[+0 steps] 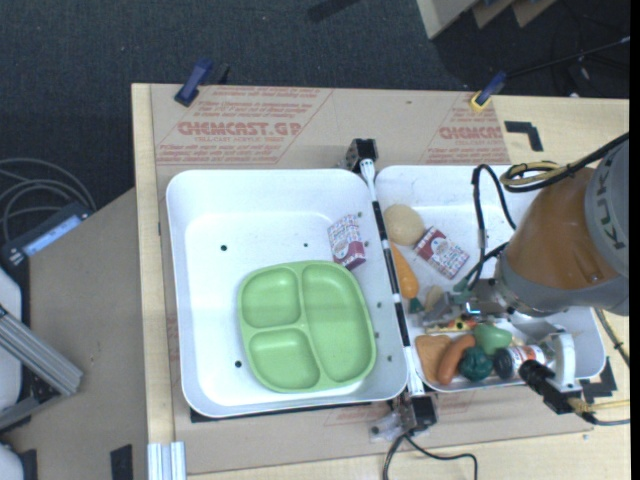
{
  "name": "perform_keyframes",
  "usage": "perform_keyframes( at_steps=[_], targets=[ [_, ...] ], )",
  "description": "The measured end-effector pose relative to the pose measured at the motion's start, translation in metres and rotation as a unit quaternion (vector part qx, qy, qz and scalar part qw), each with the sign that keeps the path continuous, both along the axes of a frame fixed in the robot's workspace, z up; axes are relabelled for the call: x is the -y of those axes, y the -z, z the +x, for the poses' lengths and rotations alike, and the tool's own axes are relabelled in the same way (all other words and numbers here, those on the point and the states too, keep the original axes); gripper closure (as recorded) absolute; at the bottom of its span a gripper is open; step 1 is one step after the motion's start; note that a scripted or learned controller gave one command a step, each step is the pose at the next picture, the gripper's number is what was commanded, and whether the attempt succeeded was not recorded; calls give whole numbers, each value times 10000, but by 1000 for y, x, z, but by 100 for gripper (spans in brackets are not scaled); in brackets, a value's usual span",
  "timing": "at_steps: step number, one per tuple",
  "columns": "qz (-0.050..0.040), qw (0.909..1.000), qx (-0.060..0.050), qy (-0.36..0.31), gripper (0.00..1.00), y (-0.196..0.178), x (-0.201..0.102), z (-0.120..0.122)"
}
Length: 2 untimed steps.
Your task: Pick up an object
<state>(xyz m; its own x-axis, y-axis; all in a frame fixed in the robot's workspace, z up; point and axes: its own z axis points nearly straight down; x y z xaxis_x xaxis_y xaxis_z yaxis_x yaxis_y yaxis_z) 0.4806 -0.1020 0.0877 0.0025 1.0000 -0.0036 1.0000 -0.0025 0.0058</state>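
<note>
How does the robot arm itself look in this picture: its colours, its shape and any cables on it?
The arm is thick and rounded, with a grey shell bearing dark letters and a broad orange band above the wrist. Thin black cables loop beside it, over the right bin.

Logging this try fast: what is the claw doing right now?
Claw: low over the toy food in the right bin; its state cannot be told from this view.
</note>
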Motion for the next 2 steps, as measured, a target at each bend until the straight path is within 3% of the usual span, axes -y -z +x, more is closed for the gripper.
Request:
perform_keyframes(
  at_steps=[2],
  targets=[
    [-3, 10000, 11, 3, 0, 0, -1, 0]
  ],
)
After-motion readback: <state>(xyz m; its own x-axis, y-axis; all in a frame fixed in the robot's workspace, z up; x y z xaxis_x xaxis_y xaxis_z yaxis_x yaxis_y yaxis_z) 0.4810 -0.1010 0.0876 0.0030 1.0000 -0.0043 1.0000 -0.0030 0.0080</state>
